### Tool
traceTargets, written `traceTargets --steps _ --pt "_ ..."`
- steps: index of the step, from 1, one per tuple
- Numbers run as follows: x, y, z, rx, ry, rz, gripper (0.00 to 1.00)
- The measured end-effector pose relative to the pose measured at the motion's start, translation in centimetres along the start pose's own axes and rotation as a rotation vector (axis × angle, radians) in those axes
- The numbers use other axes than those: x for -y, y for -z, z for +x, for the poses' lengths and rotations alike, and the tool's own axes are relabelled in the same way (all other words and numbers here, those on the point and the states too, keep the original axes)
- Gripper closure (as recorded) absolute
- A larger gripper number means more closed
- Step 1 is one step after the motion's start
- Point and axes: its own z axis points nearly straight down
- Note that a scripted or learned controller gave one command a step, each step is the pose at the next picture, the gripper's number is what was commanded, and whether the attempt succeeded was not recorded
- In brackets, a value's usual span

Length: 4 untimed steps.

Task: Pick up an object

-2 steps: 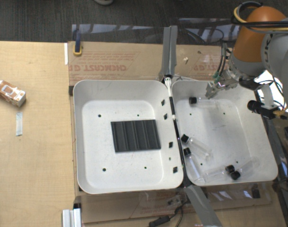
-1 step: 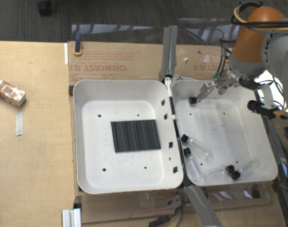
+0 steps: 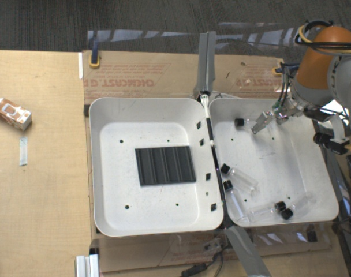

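Camera view shows the gripper (image 3: 261,123), grip state unreadable, hovering by the right bin's (image 3: 314,215) far edge, its clear tubes (image 3: 245,182) near the front edge.

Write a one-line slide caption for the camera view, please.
Gripper hovers over the right bin, which holds clear tubes with black caps; the left bin holds a dark ribbed tray.

The wide middle floor of the right white bin (image 3: 279,154) lies free. Clear plastic tubes with black caps (image 3: 238,180) crowd its left wall and front edge. In the left white bin (image 3: 106,154), a dark ribbed rectangular block (image 3: 165,165) occupies the centre.
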Motion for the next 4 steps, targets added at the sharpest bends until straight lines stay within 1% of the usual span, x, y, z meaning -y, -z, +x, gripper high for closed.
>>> traceTargets --steps 1,2,3,4 --pt "0.3 0.7 0.1 -0.003 0.003 0.012 1.0" --pt "0.1 0.8 0.0 -0.001 0.003 0.007 0.0" --pt "-2.6 0.0 7.4 -0.001 0.027 0.0 0.0" --pt "-2.3 0.8 7.1 0.001 0.026 0.007 1.0"
